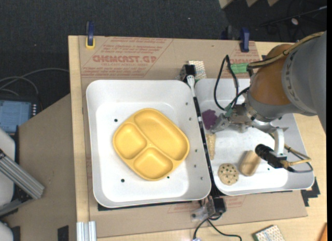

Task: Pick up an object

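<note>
The tool [228, 121] is hanging low over the right bin [259, 187], in that bin's far half and toward the wall it shares with the other bin. From where I am standing I cannot tell whether it is apart or together, and nothing is showing as gripped in it. The grey arm [301, 74], with its orange band [267, 82], is reaching across the right bin's far outer corner and is covering much of that corner.

Just beside the tool, between it and the right bin's shared wall, a small purple piece [208, 117] is lying on the white floor. I cannot tell whether the two are touching. Nearer to me along the same wall, a thin pale tan strip [211, 147] is lying lengthwise against it.

Toward the right bin's near wall, a round speckled cookie [227, 173] is lying flat. A short tan stub [249, 162] is sitting just beside it, on the cookie's outer side, tilted and close to touching.

Across the shared wall from the right bin, the left bin [104, 105] is holding a yellow divided plate [150, 142] with three compartments, sitting about at its middle, well apart from the tool.

Both bins are resting on the desk [129, 53], whose brown sheet is showing red print beyond the right bin's far wall.
</note>
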`<action>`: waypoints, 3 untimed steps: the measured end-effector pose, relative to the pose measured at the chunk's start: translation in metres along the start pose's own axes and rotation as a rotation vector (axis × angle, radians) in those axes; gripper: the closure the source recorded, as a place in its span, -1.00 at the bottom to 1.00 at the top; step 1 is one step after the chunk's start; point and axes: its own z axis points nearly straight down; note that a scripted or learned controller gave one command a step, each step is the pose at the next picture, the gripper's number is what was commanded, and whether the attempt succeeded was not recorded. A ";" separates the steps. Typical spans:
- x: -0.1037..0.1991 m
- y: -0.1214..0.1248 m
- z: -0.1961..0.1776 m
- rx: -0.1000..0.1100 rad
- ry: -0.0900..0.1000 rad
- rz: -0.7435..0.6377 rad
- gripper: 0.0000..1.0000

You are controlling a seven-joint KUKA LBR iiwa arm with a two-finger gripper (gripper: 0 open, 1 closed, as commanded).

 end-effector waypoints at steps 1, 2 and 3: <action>-0.002 0.070 -0.001 -0.003 -0.002 0.004 -1.00; -0.053 0.019 0.000 0.009 -0.001 0.012 -1.00; -0.049 0.073 -0.001 -0.002 -0.002 0.004 -1.00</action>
